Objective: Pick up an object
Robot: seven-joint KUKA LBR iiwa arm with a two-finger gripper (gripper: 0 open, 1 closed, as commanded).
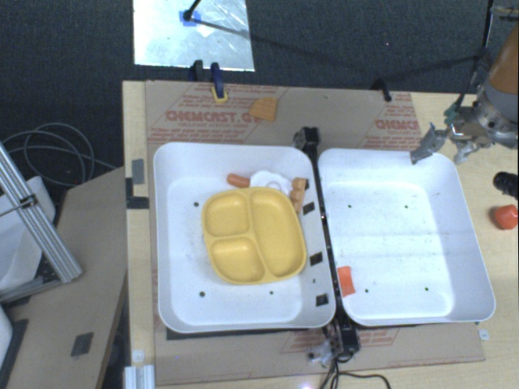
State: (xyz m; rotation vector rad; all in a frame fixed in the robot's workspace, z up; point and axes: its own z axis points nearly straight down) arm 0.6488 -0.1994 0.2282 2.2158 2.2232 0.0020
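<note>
Orange block [346, 281] far from claw [444, 143]

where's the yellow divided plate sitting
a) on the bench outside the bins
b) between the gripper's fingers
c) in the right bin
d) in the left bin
d, since the yellow divided plate lies flat on the floor of the left bin, while the gripper is at the far corner of the right bin.

Two white bins [454, 217] are seen on a tan worktop [332, 108] printed with red lettering. Far left of the grey metal claw [444, 143], a yellow divided plate [253, 235] is seen — an orange sausage-like piece [238, 181] and a white object [268, 182] beside it. Below the claw, an orange block [346, 280] is seen.
</note>
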